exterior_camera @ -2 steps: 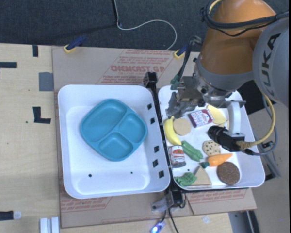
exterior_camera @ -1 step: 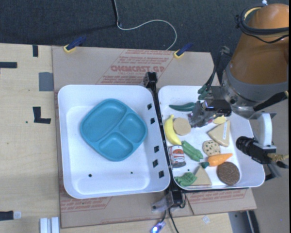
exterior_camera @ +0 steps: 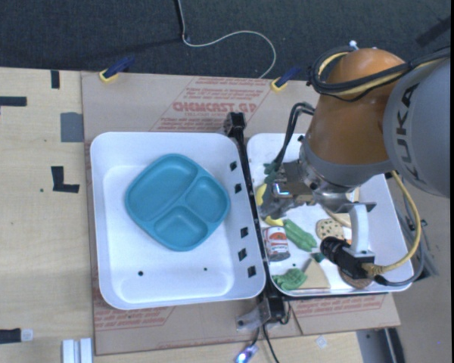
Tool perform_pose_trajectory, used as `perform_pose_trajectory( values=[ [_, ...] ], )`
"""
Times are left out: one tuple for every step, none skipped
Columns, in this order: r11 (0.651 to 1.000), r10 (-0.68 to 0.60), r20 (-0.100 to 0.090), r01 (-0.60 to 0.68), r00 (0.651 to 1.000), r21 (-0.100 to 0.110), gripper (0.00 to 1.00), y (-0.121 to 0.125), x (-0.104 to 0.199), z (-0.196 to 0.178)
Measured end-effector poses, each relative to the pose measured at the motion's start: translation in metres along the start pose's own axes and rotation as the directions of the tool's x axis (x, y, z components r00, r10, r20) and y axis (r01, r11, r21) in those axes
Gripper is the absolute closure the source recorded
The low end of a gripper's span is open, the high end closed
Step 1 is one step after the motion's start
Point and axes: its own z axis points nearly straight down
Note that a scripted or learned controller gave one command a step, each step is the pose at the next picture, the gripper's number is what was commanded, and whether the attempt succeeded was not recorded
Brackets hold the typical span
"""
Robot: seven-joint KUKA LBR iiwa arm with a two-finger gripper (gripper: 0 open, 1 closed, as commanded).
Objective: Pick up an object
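Apparently the gripper (exterior_camera: 287, 195) hangs over the right bin (exterior_camera: 390, 225) at 3 o'clock; its grip state is impossible to tell. Candidate objects crowd below: green piece (exterior_camera: 299, 234), small can (exterior_camera: 277, 243). Crowding risks a glancing, failed grab.

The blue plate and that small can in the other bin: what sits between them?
In the camera view, between the blue plate and the small can lie bare white bin floor and the black-clipped walls where both bins meet.

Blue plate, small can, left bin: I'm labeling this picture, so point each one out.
Blue plate (exterior_camera: 177, 200), camera view, on its center divider.
Small can (exterior_camera: 277, 243), camera view, on its label.
Left bin (exterior_camera: 166, 284), camera view, on bare floor.
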Motion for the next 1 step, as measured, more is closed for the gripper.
perform_pose_trajectory(
  values=[
    [1.000,-0.005,-0.002,0.005,1.000,-0.015,1.00,0.0011,0.0543,-0.0842]
  ],
)
